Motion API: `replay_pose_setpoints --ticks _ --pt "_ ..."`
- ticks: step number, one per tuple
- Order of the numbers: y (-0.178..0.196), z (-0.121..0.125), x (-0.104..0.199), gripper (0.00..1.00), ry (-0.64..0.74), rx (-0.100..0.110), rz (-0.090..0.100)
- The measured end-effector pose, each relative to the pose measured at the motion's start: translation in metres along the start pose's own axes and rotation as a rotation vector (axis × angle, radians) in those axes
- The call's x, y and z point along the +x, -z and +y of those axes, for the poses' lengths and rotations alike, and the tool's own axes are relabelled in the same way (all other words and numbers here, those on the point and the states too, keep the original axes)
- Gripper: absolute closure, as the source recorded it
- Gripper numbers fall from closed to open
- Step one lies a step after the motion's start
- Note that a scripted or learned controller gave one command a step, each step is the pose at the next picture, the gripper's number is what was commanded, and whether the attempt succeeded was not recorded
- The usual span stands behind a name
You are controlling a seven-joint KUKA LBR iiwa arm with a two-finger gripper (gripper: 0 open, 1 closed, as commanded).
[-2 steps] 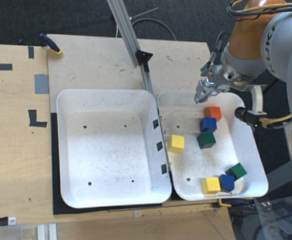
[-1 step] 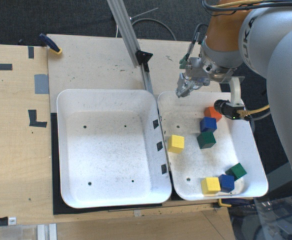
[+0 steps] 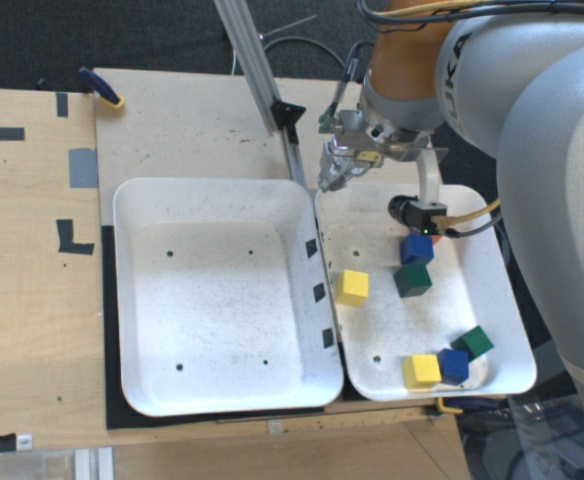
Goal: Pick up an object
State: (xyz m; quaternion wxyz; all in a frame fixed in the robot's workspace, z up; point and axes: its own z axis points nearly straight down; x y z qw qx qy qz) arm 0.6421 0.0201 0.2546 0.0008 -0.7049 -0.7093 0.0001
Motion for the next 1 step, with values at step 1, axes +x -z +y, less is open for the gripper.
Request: replay_pose_setpoints --ticks 1 --pt "-0.0202 0.0098 0.0438 1.0 -0.002 0.001 -0.001"
